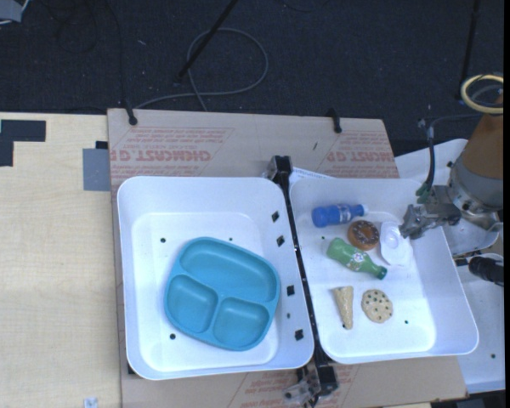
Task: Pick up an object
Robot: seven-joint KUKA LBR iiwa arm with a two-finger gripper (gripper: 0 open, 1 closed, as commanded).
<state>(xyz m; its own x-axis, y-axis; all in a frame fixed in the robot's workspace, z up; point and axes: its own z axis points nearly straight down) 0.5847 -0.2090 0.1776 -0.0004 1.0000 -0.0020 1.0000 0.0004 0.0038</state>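
The right bin (pixel 446 330) holds several small toys. A blue bottle (pixel 337 215) lies at the back, with a brown round donut-like piece (pixel 363 234) just in front of it. A green bottle (pixel 355 258) lies slanted in the middle. Toward the front are a pale cone (pixel 345 305) and a chocolate-chip cookie (pixel 376 305). A small white object (pixel 392 241) rests by the right side of the bin. My gripper (pixel 414 222) hangs over the bin's back right part, just above and right of the white object, with nothing seen held in it.
The left bin (pixel 144 228) holds a blue divided plate (pixel 222 292). A black divider (pixel 293 262) runs between the bins. Cardboard (pixel 238 147) lies under both. Cables and a yellow ring (pixel 480 92) sit near the arm at the right.
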